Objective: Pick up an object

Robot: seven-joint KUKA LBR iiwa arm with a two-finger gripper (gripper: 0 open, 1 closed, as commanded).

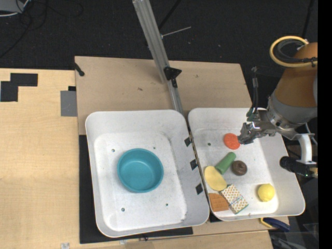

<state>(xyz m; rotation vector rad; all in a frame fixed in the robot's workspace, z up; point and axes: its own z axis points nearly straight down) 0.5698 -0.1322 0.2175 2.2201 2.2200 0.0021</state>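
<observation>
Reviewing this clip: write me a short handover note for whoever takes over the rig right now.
End effector: low over the right bin, just beside the orange-red piece; nothing visibly held.
Right bin also has a green cylinder, a brown ring, a yellow piece, a yellow ball and a patterned box.
Left bin holds a teal bowl.
Done: the arm is at the right bin.
Left: grasp an object and lift it.

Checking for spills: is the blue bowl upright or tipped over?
Upright. The blue bowl sits in the left bin with its round rim and inside bottom facing up.
</observation>
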